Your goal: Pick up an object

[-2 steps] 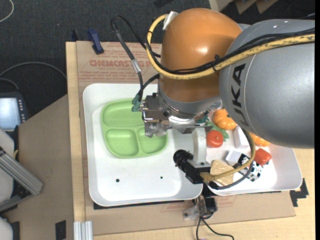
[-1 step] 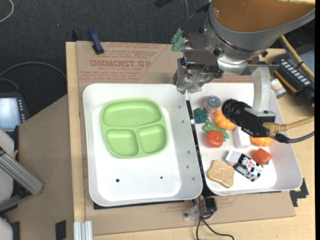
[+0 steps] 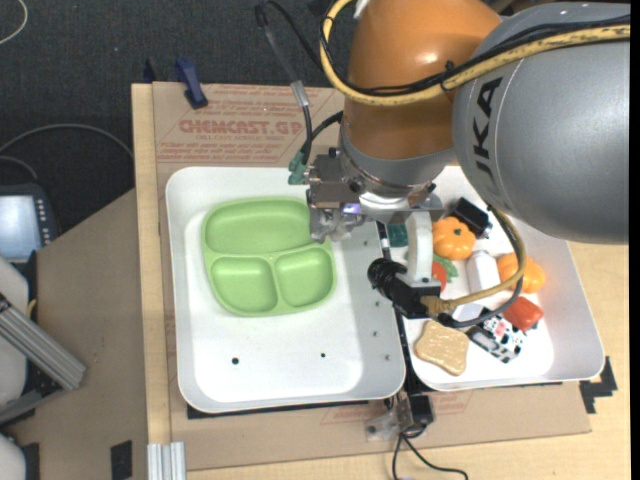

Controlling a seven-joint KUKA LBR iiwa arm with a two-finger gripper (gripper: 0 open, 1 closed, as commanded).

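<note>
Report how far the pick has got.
Done: nothing looks lifted; the green divided plate lies in the left bin, and the toast, the small pumpkin and other toys lie in the right bin. In hand: the arm hangs over the seam between the bins. Left: the whole grasp and lift.

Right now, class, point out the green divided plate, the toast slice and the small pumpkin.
green divided plate [image 3: 262,230]: camera view, floor of its large compartment.
toast slice [image 3: 442,348]: camera view, middle of its face.
small pumpkin [image 3: 455,242]: camera view, its orange body.
</note>
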